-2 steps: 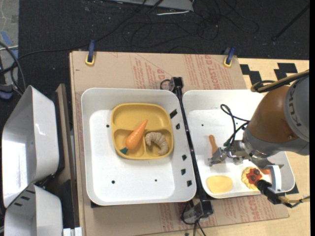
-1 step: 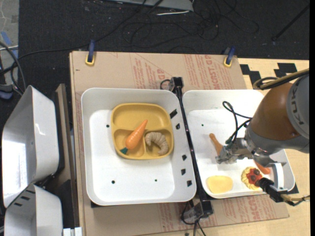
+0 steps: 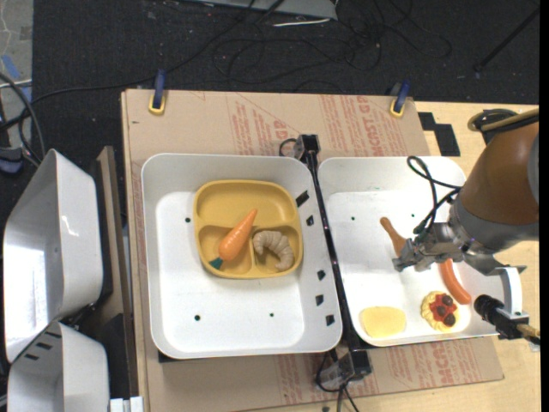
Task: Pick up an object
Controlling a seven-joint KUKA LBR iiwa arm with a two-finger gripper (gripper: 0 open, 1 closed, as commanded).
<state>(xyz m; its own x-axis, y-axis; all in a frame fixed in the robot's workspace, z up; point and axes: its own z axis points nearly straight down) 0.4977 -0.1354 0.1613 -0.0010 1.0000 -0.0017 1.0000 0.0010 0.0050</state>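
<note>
We see the pincer (image 3: 418, 254) low in the right bin (image 3: 360, 209), next to a brown stick (image 3: 393, 233) and a sausage (image 3: 455, 281) we could pick, but we cannot tell its grip.

The bench (image 3: 257, 123) is a brown cardboard-covered board printed with faint red lettering, seen at a slant from above. 2 shallow white bins lie directly on it, side by side and touching along their inner edges: the left bin (image 3: 171, 316) at 9 o'clock of the board's middle, the right bin (image 3: 360, 178) at 3 o'clock. 2 blue-and-yellow clamps grip the far edge, one (image 3: 157, 94) at 11 o'clock, the other (image 3: 399, 99) at 1 o'clock. Strips of black tape (image 3: 439, 133) lie on the board near the 2 o'clock corner.
</note>
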